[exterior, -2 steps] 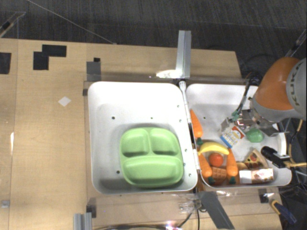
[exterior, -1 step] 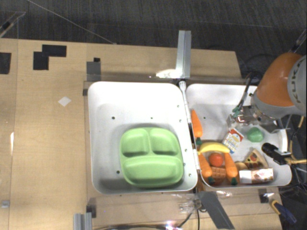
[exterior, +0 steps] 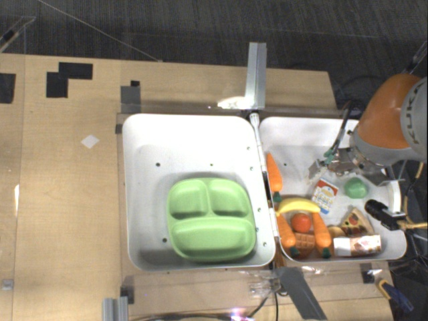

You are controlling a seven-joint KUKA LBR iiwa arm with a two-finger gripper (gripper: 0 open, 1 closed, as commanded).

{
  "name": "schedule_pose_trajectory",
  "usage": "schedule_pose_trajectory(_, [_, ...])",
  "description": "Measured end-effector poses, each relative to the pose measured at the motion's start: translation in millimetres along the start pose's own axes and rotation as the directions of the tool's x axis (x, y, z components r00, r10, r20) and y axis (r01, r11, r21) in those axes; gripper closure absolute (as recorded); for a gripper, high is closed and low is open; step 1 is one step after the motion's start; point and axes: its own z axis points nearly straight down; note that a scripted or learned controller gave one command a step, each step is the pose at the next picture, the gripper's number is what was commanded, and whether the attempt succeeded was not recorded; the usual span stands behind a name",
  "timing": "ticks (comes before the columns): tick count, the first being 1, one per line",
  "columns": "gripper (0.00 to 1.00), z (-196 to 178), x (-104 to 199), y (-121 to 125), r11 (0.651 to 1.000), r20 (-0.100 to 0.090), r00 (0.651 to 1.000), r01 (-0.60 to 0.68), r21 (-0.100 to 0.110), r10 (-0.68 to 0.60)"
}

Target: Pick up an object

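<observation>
The right bin (exterior: 294, 136) holds several toy foods. An orange carrot (exterior: 271, 171) lies along its left wall. Near the front sit a yellow banana (exterior: 299, 206), a red tomato (exterior: 302, 223) and two more carrots (exterior: 322, 230). A small white, red and blue carton (exterior: 324, 196) and a green round piece (exterior: 356, 188) lie mid-bin, just below my gripper (exterior: 336, 162). The gripper hangs low over the bin's right half, under the orange-banded wrist (exterior: 391, 112). Nothing is visibly held in it.
The left bin (exterior: 144, 179) carries a green divided plate (exterior: 210, 218) in its front half. A pizza slice (exterior: 353, 225) and a white and brown box (exterior: 358, 245) lie at the right bin's front right. A metal post (exterior: 257, 75) stands behind the two bins.
</observation>
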Motion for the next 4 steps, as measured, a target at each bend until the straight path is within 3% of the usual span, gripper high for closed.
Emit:
schedule_pose_trajectory(1, [0.00,10.2,28.2,-63.3,1.000,0.004,1.000,0.013,0.003,-0.013])
schedule_pose_trajectory(2, [0.00,11.3,44.8,-27.7,0.989,0.002,0.989,0.148,0.007,-0.148])
schedule_pose_trajectory(3, [0.00,-67.7,15.2,-18.3,0.998,-0.002,0.998,0.063,0.019,-0.063])
schedule_pose_trajectory(4, [0.00,7.8,36.8,-48.8,0.984,-0.005,0.984,0.180,0.018,-0.179])
